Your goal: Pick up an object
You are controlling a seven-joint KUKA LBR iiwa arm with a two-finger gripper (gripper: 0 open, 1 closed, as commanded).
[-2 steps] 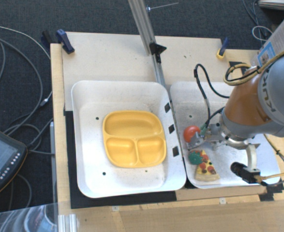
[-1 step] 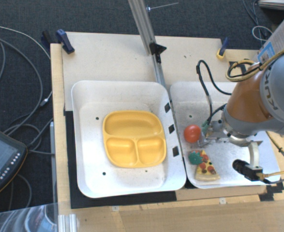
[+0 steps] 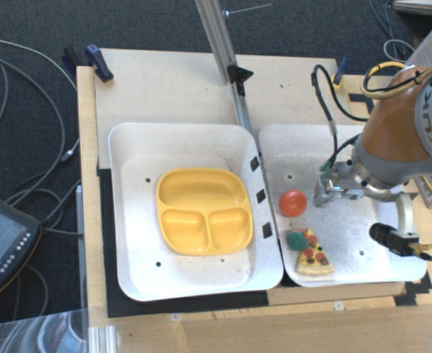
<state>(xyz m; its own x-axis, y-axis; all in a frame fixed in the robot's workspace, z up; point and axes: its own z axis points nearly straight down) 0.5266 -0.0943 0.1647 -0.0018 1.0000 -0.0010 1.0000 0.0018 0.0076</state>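
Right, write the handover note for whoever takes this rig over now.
Gripper: over the right bin, nothing visible between its fingers.
Red ball: on the right bin's floor, just left of the gripper.
Pizza slice toy: near the right bin's front edge, with a small green toy by it.
Yellow divided tray: in the left bin.
Done: nothing lifted.
Left: grasp and raise one object.

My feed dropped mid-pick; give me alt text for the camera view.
The gripper hovers in the right bin, beside a red ball, above a toy pizza slice and green toy. The left bin holds a yellow divided plate.
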